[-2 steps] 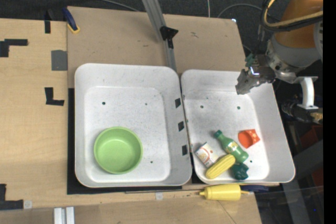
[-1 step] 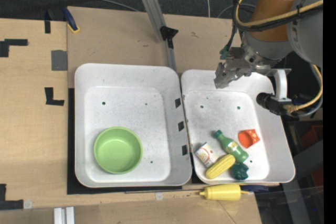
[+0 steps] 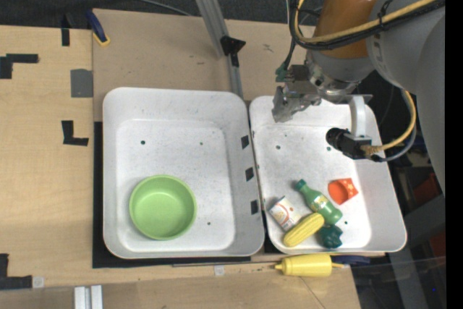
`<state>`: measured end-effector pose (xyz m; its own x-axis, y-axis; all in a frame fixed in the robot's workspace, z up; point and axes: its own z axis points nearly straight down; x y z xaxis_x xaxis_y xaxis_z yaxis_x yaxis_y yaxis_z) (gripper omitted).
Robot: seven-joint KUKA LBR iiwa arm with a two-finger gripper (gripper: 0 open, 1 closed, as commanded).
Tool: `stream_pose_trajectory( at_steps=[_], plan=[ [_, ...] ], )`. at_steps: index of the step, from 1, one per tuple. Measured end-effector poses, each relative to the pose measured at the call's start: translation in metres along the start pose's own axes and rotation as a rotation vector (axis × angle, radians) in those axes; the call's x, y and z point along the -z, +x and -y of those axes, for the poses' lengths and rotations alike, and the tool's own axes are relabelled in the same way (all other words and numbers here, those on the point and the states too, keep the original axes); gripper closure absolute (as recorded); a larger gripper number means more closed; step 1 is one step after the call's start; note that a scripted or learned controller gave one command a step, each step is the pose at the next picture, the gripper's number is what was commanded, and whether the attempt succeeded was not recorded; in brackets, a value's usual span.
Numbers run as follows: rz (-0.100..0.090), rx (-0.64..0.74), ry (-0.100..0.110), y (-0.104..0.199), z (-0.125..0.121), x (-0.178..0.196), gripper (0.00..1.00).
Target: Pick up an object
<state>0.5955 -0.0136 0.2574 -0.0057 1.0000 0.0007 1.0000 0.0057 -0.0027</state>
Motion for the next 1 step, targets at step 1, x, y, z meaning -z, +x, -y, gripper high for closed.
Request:
stream_pose_trajectory(
  at_steps=[1],
  plan=[
    [0.000, 0.000, 0.000, 0.0489, -0.0041, -0.0114, 1.00]
  ],
)
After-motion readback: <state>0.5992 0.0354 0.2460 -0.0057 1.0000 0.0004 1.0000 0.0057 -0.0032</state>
